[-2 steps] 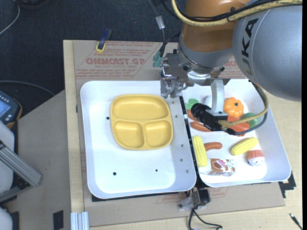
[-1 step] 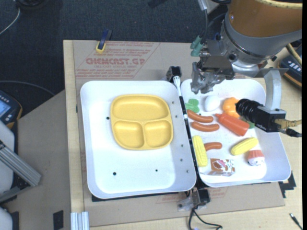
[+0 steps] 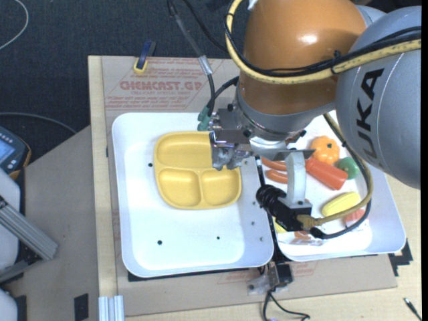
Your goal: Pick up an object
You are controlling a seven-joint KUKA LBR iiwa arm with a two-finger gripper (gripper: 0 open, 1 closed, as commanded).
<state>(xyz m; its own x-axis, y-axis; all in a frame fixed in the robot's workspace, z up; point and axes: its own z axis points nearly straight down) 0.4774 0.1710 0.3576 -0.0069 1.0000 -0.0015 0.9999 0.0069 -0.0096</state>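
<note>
Worktop (image 3: 107, 179): brown board carrying two white bins side by side.
Left bin (image 3: 134, 212): lies under and left of the tool.
Yellow tray (image 3: 187, 172): three compartments, in the left bin, its right edge beneath the tool.
Tool (image 3: 226, 158): above the tray's right rim; opening cannot be told.
Right bin (image 3: 384, 229): right of the tool, holding an orange fruit (image 3: 324, 149), carrot (image 3: 326, 173), banana (image 3: 341, 203).

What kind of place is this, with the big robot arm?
Probably a robot lab or test bench, not a kitchen. A KUKA arm reaches over two white bins, the food looks like plastic toys, and loose cables trail around the bench.
</note>
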